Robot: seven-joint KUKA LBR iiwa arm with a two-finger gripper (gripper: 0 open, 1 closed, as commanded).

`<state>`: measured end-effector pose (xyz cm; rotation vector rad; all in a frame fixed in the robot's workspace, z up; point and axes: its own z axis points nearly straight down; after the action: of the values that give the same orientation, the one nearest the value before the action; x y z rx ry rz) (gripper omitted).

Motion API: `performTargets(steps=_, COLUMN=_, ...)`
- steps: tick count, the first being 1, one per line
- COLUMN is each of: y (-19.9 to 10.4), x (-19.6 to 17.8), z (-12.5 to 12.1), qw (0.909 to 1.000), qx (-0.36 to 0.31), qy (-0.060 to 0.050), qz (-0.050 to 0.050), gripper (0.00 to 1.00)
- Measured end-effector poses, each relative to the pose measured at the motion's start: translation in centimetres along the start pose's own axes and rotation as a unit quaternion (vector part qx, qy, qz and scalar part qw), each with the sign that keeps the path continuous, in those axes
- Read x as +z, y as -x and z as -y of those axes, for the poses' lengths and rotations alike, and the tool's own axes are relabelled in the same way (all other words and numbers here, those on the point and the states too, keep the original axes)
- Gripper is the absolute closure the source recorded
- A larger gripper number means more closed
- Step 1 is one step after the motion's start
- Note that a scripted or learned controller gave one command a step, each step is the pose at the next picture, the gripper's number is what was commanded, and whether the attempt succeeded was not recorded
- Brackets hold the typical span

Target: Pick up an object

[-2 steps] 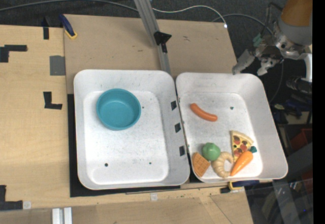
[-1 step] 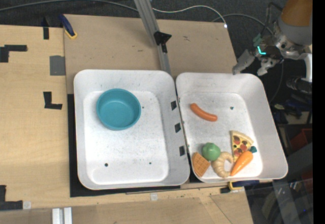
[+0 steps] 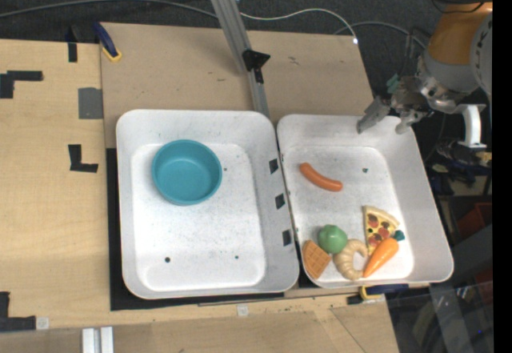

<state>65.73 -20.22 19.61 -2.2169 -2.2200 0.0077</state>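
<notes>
Grey, splayed-fingered hand hovers over the speckled right bin's rim, above a glossy sausage.

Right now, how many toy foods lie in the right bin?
5: sausage near the middle; pizza slice, carrot, green vegetable and waffle clustered at the near edge. Others may be hidden.

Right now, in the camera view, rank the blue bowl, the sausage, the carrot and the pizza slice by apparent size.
1. blue bowl, clearly largest.
2. sausage and carrot: look about alike, so unranked.
3. pizza slice: slightly smaller, though close.
</notes>
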Motion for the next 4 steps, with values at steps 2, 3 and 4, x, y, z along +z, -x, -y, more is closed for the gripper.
performTargets(steps=2, y=-0.7, x=10.9, z=0.5, qw=1.0000, qx=0.000, qy=-0.001, qz=0.000, gripper=0.00)
performTargets(steps=3, y=-0.8, x=9.4, z=0.3, qw=1.0000, qx=-0.002, qy=0.002, qz=0.000, gripper=1.00)
performTargets(steps=4, y=-0.8, x=4.4, z=1.2, qw=1.0000, qx=0.000, qy=0.005, qz=0.000, gripper=1.00)
